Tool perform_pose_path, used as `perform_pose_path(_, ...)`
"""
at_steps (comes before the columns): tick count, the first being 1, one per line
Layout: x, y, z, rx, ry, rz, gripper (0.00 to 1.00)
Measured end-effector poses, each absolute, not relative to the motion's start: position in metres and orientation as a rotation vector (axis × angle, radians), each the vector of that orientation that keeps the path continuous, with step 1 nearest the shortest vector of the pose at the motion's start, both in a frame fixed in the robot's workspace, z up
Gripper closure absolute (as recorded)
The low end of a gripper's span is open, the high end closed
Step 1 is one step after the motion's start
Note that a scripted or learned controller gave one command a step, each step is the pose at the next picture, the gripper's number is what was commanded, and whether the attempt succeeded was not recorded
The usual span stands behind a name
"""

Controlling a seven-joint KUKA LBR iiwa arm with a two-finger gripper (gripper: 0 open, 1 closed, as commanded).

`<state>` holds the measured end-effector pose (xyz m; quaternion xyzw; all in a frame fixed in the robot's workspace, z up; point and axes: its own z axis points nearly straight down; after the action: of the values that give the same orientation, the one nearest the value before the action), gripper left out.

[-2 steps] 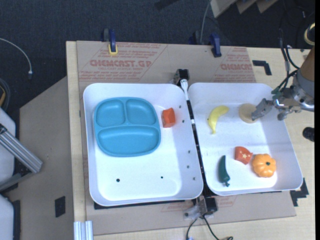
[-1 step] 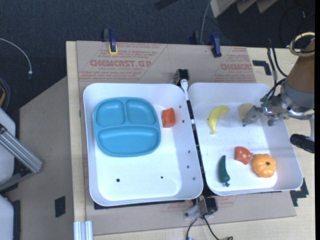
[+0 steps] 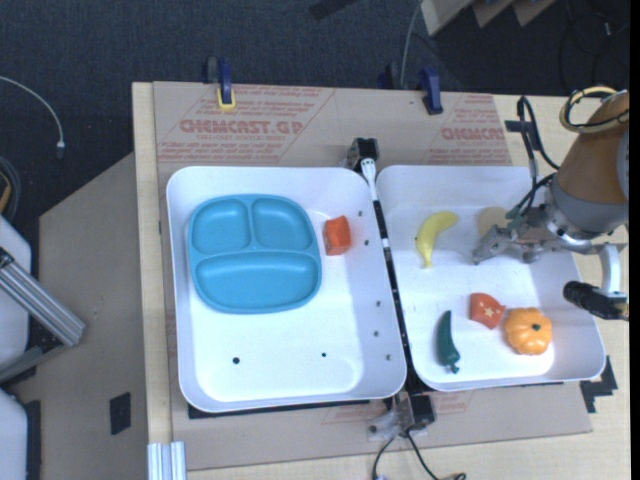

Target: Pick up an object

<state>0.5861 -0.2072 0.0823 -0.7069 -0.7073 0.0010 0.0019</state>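
The right bin (image 3: 560,193) holds a yellow banana (image 3: 432,234), a red pepper piece (image 3: 486,309), an orange pumpkin (image 3: 528,330) and a dark green pepper (image 3: 446,342). An orange block (image 3: 337,234) lies in the left bin (image 3: 270,373), just right of a blue divided plate (image 3: 255,252). My gripper (image 3: 508,248) hovers over the upper middle of the right bin, right of the banana and above the red pepper piece. It stands open, with nothing between its fingers.
The grey arm with its orange band (image 3: 598,168) comes in over the right bin's right rim. A ridge (image 3: 385,268) where the two bin walls meet divides them. Clamps (image 3: 226,86) sit on the cardboard board's far edge.
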Motion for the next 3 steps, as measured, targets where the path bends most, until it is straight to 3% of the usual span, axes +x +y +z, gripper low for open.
perform_pose_path(1, 0.587, -0.208, 0.096, -2.222, -2.224, -0.001, 1.0)
perform_pose_path(3, 0.59, -0.208, 0.182, -2.224, -2.228, -0.004, 1.0)
